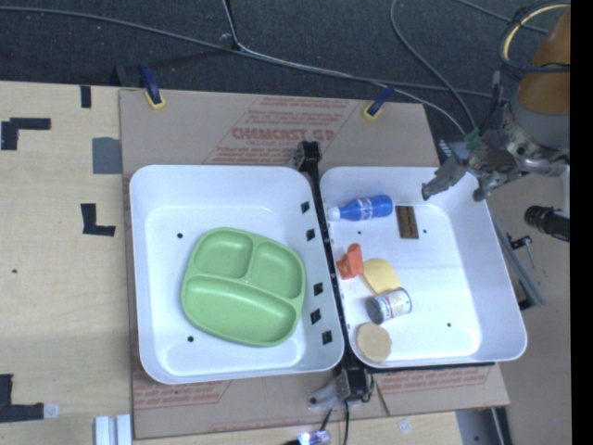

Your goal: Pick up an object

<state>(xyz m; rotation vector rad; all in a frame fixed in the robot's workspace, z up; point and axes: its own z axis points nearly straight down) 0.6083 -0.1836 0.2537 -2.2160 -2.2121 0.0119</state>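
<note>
My gripper (460, 183) hangs over the far right corner of the right bin (482, 276), its two dark fingers spread apart with nothing between them. In that bin lie a blue bottle (363, 209), a small brown block (406, 222), an orange piece (349, 262), a yellow piece (380, 273), a small tin can (390, 304) and a tan round disc (374, 342). The brown block is the nearest thing to the gripper, down and to its left.
The left bin (148, 211) holds a green divided plate (245, 285). A black divider (318, 239) runs between the bins. Cables cross the dark floor behind the bench. The right half of the right bin is bare.
</note>
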